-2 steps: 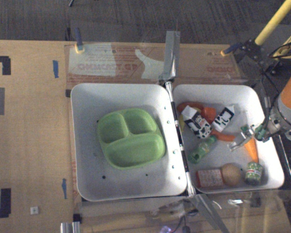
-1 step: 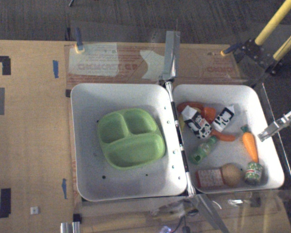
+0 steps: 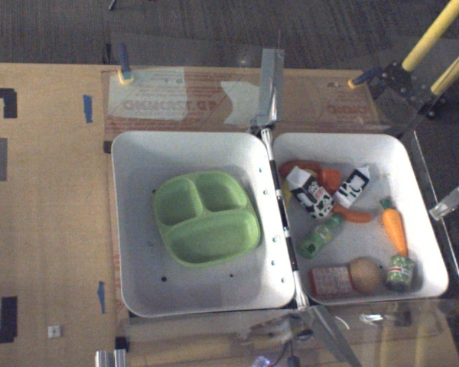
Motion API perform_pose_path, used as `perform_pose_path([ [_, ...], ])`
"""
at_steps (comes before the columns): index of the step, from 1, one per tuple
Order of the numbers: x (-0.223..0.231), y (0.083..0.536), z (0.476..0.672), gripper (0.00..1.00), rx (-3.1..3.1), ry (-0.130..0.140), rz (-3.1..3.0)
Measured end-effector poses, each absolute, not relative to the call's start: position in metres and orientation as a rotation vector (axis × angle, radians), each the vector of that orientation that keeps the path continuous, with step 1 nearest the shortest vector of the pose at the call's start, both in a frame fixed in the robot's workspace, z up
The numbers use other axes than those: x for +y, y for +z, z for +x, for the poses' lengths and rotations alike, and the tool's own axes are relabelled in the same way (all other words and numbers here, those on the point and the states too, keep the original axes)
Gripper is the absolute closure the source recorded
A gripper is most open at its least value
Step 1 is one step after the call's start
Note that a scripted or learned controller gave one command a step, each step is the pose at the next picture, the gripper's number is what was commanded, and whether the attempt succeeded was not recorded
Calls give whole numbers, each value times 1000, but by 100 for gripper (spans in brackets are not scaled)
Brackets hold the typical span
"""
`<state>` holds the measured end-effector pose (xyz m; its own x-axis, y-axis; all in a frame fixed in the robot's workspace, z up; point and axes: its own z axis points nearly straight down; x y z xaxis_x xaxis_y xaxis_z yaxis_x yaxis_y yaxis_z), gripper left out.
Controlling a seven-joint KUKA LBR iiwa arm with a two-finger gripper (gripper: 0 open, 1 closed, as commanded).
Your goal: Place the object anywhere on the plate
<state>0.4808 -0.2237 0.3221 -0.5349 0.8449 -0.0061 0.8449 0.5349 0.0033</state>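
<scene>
A green plate with three compartments lies flat in the middle of the left white bin, and nothing rests on it. The right white bin holds several toy foods. A cow-patterned carton lies over a red piece, with a black-and-white carton beside it. An orange carrot lies at the right. A green bottle lies near the bin's left wall.
Along the right bin's front lie a red packet, a brown potato and a green can. A metal divider stands behind the bins. Yellow poles with a clamp rise at the top right.
</scene>
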Motion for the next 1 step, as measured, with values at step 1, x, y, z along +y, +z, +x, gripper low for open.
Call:
perform_pose_path([
  [1, -223, 298, 481, 0, 2815, 1, 1389],
])
